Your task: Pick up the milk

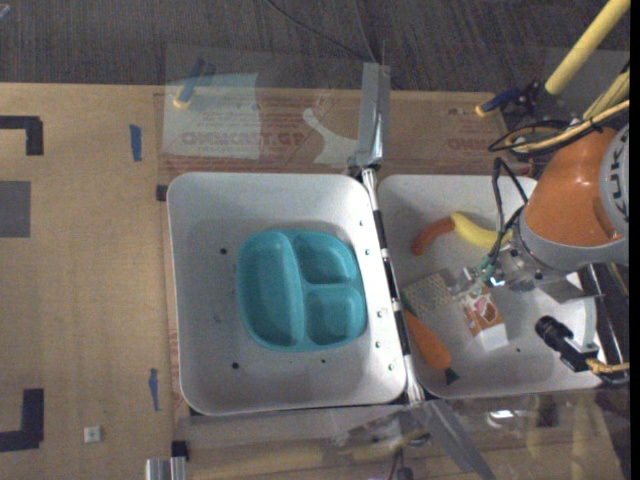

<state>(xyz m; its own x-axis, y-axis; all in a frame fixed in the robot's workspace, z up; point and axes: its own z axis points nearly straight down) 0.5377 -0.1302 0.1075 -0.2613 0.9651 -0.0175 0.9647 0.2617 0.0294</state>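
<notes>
i had the gripper (478, 280) low over the right bin (420, 203), just above the milk (484, 318) lying near the middle. approach step, i judged; i couldn't tell its opening. next: settle squarely, then close.

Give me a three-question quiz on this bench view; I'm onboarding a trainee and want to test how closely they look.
1. True or false: the teal divided plate lies in the left bin.
2. Which bin holds the milk carton? A) left B) right C) neither
3. Fill in: in the right bin, a yellow banana lies beside an orange ____.

Key: 1 true. 2 B; the carton lies just below the gripper, near the grater and the carrot. 3 sausage-shaped piece.
</notes>
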